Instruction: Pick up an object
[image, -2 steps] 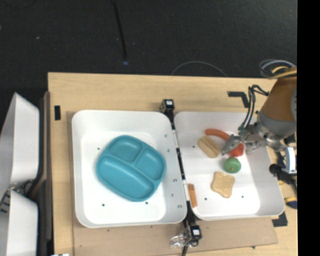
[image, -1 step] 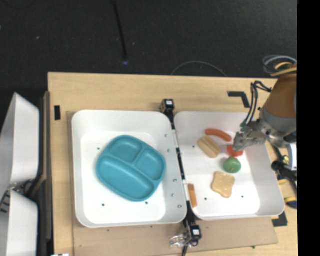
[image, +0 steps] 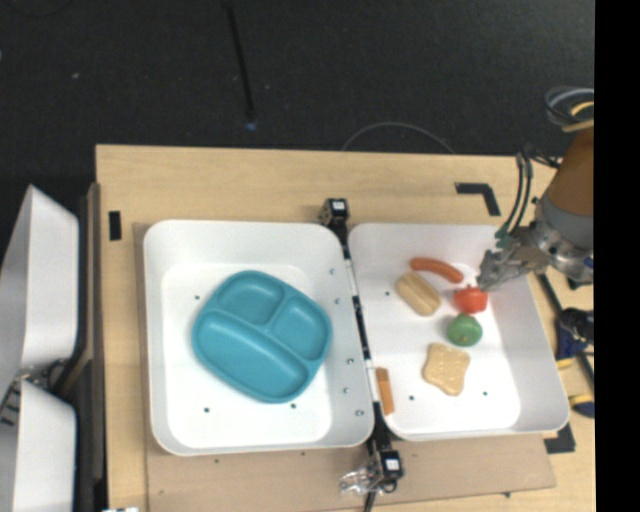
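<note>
Five small food pieces lie in the right bin (image: 520, 400), and you are at the approach step: the hand (image: 492, 272) hangs over that bin's far right part, just above a small red piece (image: 472, 298). You cannot tell from this camera view whether the hand is spread or closed, and nothing is visibly gripped, so judge the pick as not yet made.

The red piece sits between an orange-red sausage (image: 437, 268) to its far left and a green ball (image: 463, 330) just near of it. A tan bun (image: 418, 294) lies to the left, and a toast-like slice (image: 446, 368) lies nearer still.

The next move likely calls for a straight descent onto the red piece, kept clear of the green ball close beside it.

The arm (image: 570, 195) enters from the right, wrist tilted down and leftward. The left bin (image: 160, 420) holds a blue divided plate (image: 261, 336).
</note>
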